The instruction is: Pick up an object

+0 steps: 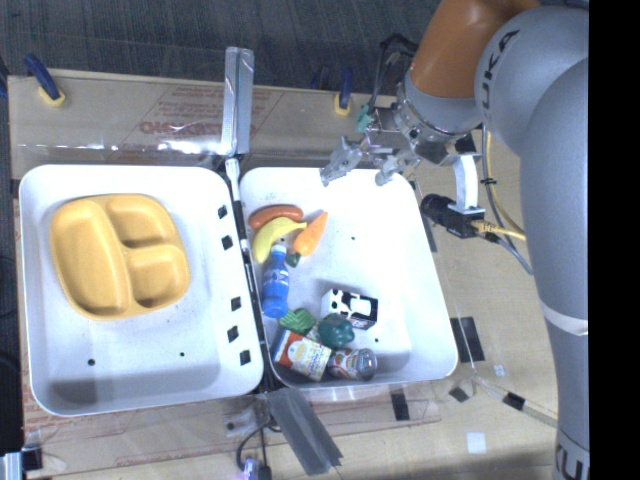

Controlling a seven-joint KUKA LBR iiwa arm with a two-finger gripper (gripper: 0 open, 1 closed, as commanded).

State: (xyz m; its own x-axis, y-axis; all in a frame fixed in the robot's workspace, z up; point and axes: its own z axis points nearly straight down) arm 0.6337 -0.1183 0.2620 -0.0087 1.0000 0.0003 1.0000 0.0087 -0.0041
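The grey arm with the orange band [470, 43] enters from the right and ends above the far edge of the right shallow white bin [400, 268]. The end effector [362, 170] hangs over the far rim of that bin; its 2 fingers [335, 168] are spread apart with nothing between them.

The objects lie along the left and near side of the right bin — well apart from the end effector:

- A red-brown sausage-shaped toy [275, 214] lies nearest the far left corner.
- A yellow plastic banana [275, 236] lies just below it, touching an orange plastic carrot [312, 234] on its right.
- A blue plastic bottle [275, 283] lies beside the bin's left wall, its cap towards the banana.
- A small green item [297, 320] lies just below the bottle.
- A black-and-white patterned object [352, 306] lies nearer the bin's middle.
- A dark green rounded object [337, 332] lies just below the patterned object.
- A red-and-white packet [302, 355] and a small can-like container [353, 364] lie at the near wall, side by side.

The left shallow white bin [190, 368] holds 1 yellow 3-compartment plastic tray [118, 253], towards its far left. Both bins sit on the desk [130, 108], which is covered with brown cardboard.
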